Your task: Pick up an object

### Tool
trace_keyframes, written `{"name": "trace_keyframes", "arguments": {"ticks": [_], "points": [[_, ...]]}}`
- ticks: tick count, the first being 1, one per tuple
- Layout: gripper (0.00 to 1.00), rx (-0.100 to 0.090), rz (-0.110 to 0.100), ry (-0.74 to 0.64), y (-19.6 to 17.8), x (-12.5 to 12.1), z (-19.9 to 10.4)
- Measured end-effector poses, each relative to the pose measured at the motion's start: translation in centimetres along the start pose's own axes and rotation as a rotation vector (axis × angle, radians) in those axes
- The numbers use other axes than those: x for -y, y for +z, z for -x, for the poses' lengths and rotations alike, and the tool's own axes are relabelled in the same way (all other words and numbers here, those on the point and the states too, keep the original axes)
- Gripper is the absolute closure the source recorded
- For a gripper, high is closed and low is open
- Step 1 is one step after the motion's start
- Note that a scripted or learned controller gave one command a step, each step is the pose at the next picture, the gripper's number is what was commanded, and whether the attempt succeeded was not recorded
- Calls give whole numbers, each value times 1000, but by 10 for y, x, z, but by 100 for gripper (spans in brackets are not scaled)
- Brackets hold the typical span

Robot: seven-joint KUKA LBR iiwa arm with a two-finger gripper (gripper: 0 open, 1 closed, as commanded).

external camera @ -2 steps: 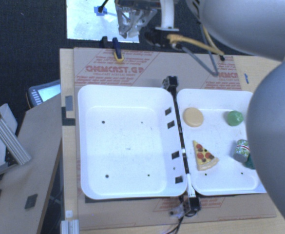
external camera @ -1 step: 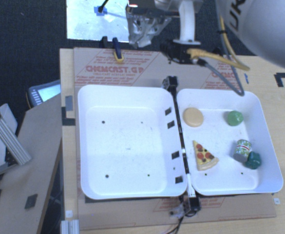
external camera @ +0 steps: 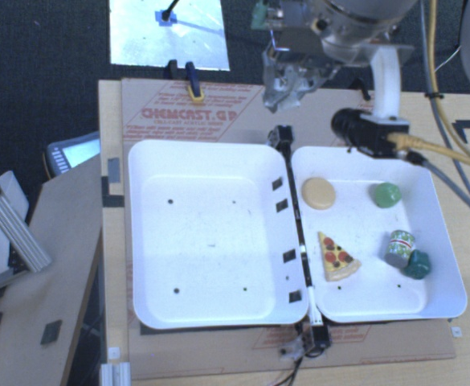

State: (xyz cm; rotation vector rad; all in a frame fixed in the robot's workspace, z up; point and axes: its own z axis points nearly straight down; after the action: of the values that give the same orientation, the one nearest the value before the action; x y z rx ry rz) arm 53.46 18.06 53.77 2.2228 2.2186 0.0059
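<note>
The right bin point(external camera: 439, 292) holds several small items: a tan round cookie point(external camera: 318, 192), a green ball-like piece point(external camera: 387, 195), a pizza slice point(external camera: 337, 256), a small can point(external camera: 398, 247) and a dark green lump point(external camera: 417, 264) touching the can. My gripper point(external camera: 286, 95) hangs high above the bench, beyond the far edge of the bins, near the divider between them. It is well apart from every item, and nothing shows between its fingers.
The left bin point(external camera: 206, 236) lies beside the right one, with black clips point(external camera: 282, 206) along the shared edge. A shiny metal sheet point(external camera: 168, 21) lies at the back left. A yellow and blue clamp point(external camera: 193, 83) sits on the board behind the left bin.
</note>
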Motion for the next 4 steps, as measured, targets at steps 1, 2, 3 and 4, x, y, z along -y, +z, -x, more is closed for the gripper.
{"name": "trace_keyframes", "arguments": {"ticks": [1, 2, 3, 4], "points": [[100, 6, -17, -9, 147, -26, -56], [100, -4, 13, -8, 9, -57, -53], [100, 0, 0, 1, 8, 35, 15], [100, -1, -1, -11, 3, 22, -50]]}}
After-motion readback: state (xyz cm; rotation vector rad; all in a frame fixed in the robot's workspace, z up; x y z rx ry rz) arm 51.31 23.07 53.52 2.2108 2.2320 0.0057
